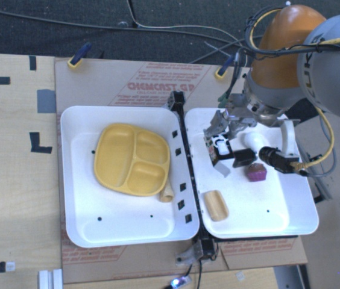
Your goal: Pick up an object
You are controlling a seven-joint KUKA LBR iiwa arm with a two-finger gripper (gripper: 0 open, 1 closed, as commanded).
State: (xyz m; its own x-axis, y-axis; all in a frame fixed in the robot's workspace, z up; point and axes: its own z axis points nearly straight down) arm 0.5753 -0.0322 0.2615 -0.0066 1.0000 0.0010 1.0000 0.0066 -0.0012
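My gripper [221, 156] hangs low over the left part of the right bin [290, 221], close to the divider between the bins. A purple lump [256, 172] lies just right of it on the bin floor. A tan bread-shaped piece [215, 205] rests below the gripper, toward the bin's front left. A white cylinder [252, 140] shows beside the wrist, partly hidden by the arm. Nothing can be seen held in the gripper.
The left bin [73, 179] holds a yellow divided plate [132, 159] with a small tan piece [166, 194] at its lower right edge. Black clips run along the divider [185, 161]. Cables trail from the arm on the right.
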